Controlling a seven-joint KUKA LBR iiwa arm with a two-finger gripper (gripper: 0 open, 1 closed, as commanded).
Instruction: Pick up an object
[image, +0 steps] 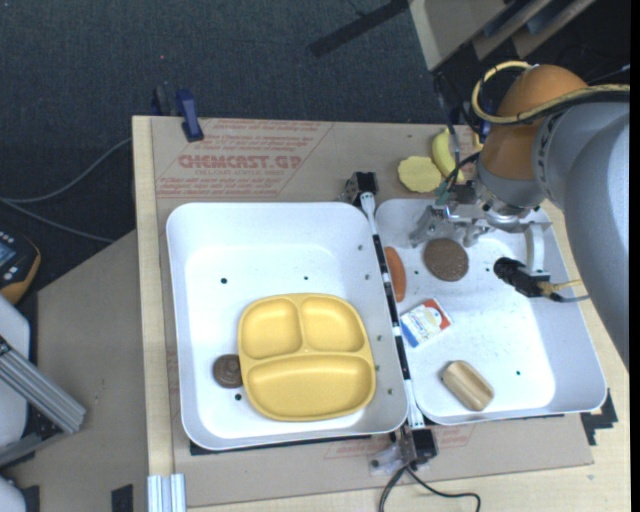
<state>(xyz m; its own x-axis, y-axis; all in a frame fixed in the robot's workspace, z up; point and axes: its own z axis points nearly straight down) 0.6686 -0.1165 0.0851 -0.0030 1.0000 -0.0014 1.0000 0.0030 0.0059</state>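
Note:
My gripper (450, 232) hangs over the back of the right bin (560, 350), its two metal fingers (428, 226) spread apart, open, with nothing between them. Just in front of the fingertips a round brown disc (446, 261) lies on the bin floor. An orange-red sausage-shaped piece (396, 272) leans at the bin's left wall. A small white and red packet (425, 322) lies nearer the middle. A tan block (467, 385) rests near the front edge.
The left bin (200, 250) holds a yellow divided plate (304, 356) and a small brown disc (228, 371) beside it. Two yellow pieces (421, 172) lie on the bench behind the right bin. The grey arm (590, 170) covers the right bin's back right corner.

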